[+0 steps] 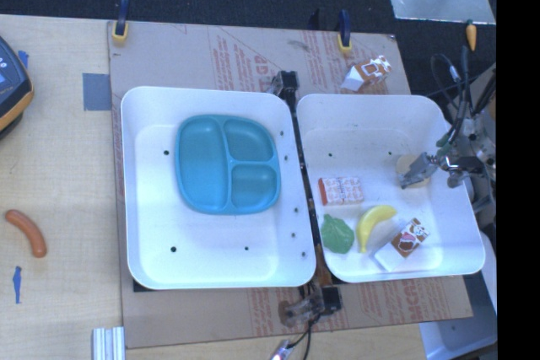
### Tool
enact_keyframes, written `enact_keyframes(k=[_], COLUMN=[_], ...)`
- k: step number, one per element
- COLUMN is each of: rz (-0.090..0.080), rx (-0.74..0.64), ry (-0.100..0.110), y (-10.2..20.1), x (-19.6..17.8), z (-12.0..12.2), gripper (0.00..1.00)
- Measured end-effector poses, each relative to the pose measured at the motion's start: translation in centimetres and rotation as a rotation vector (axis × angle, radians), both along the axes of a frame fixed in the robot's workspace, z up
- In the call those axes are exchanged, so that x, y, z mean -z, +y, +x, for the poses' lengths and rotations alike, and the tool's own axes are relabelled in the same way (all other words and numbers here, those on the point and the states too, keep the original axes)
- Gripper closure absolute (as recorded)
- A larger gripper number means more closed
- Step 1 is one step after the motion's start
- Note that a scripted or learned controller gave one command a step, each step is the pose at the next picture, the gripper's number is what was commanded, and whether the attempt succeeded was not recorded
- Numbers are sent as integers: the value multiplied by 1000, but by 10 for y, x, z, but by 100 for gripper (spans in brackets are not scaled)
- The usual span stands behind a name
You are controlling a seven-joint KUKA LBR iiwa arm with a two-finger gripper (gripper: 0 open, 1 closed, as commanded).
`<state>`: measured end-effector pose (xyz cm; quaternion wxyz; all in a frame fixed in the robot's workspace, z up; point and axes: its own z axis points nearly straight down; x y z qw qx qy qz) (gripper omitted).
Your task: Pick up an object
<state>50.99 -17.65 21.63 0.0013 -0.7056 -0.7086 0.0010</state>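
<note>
The grey metal end effector (pixel 416 175) hangs over the right white plastic bin (pixel 371 118), near its right edge; whether it is open or closed I cannot tell. Along that bin's front edge lie a green leafy toy (pixel 337 234), a yellow banana (pixel 374 224) and a small brown-and-white carton (pixel 408 238). The left white plastic bin (pixel 152 181) holds a blue divided plate (pixel 228 163).

Yellow banana (pixel 375 224), green leafy toy (pixel 337 234), pink-white packet (pixel 341 190), small carton (pixel 408 237): lying flat, below-left of pincer (pixel 416 174).
</note>
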Motion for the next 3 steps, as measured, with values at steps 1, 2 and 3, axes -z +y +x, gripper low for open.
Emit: enact_keyframes(k=[1,2,3], rz=[0,0,0], rx=[-2,0,1], ry=[2,-1,-2], y=[60,81,82], x=[121,124,124], z=[9,78,147], gripper=[0,0,0])
